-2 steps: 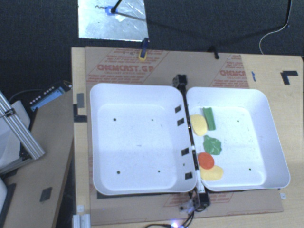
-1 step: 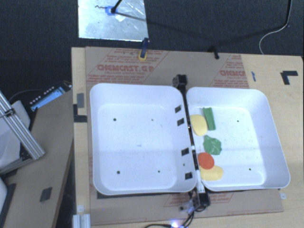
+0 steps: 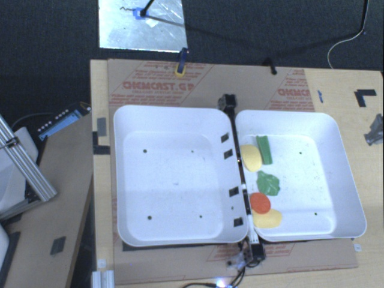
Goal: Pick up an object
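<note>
From my feed I have both bins side by side on a cardboard sheet. All the things to pick lie in the right bin, crowded along its left wall, next to the seam with the left bin.

At the top of that group a green bar lies nearly upright in the view. A yellow piece sits just beside it on the left, touching or nearly so. Below them is a green leafy piece, a little apart. Lower still, a red piece rests against a second yellow piece, which sits near the front left corner of the bin. The red one overlaps the top edge of the yellow.

A row of black clips runs down the seam between the bins.

At the right edge of the bench I see a small grey shape, well apart from the objects and outside the bin. I cannot tell whether it belongs to the arm, and I cannot tell how the gripper is set. Nothing from the bin is lifted; every piece lies on the bin floor.

Beyond the bench, a silver sheet lies on the dark floor.
</note>
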You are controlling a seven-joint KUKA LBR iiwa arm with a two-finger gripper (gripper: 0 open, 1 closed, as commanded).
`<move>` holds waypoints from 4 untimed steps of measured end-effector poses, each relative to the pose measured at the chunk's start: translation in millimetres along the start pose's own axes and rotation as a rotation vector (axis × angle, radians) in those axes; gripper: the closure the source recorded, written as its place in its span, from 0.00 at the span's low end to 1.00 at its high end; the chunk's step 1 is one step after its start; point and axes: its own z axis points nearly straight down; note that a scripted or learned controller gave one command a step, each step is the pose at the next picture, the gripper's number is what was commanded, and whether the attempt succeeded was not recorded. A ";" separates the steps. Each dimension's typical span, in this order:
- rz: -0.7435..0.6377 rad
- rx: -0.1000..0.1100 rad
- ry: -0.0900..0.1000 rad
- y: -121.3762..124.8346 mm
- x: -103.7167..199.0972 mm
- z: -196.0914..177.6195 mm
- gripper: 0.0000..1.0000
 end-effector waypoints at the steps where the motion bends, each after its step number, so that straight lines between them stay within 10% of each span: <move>1: 0.000 -0.025 -0.008 -0.4 13.3 -121.5 1.00; 2: 0.009 -0.012 -0.007 -1.5 -38.7 -117.4 1.00; 3: 0.006 0.004 0.001 -0.5 -36.9 93.6 1.00; 4: 0.002 -0.030 -0.012 -0.8 -37.9 -107.2 1.00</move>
